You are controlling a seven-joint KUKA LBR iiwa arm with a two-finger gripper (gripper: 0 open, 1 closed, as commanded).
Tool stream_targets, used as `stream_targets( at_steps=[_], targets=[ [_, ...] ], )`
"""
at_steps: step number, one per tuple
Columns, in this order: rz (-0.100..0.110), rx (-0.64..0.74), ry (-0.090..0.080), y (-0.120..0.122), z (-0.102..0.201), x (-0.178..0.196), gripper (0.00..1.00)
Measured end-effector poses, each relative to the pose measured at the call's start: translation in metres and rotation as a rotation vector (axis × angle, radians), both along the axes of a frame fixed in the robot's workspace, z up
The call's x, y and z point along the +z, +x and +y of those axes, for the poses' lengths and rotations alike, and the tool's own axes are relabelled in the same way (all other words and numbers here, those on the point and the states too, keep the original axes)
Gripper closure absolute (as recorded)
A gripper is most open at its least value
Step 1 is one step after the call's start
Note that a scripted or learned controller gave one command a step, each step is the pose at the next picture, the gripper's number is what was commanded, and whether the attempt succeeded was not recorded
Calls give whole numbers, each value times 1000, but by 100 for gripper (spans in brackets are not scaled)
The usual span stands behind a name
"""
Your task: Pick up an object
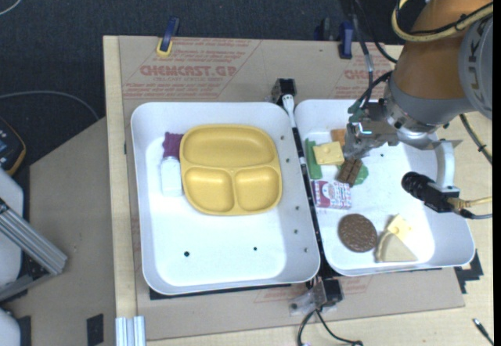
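We see the gripper (pixel 356 150) low in the right bin (pixel 438 254), at the bin's upper left part, with the grey arm (pixel 438 70) reaching in from the right above it; directly under its tip lies a small brown bar (pixel 351 172), tilted, its long axis running from upper right to lower left; we judge this the likeliest target, since it lies just below and touching or nearly touching the tip; whether the fingers are open, closed or gripping the bar we cannot tell, as the wrist and the slant of the view hide them. Just left of the tip sits a yellow block (pixel 328 153) against a green strip (pixel 313 160); below the bar lies a red-and-white packet (pixel 331 194); further down, well apart from the tip, are a round brown cookie (pixel 358 232) and a pale wedge (pixel 396 240). The left bin (pixel 219 258) holds a yellow divided tray (pixel 231 167); we judge any grasp should close across the bar's short width.
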State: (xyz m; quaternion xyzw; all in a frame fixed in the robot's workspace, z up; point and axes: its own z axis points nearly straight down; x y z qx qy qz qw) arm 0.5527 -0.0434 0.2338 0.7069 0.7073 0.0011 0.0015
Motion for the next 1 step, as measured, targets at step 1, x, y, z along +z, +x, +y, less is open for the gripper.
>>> stream_targets(
  at_steps=[1],
  targets=[
    [7,0,1,2,13,-12,100]
  ],
)
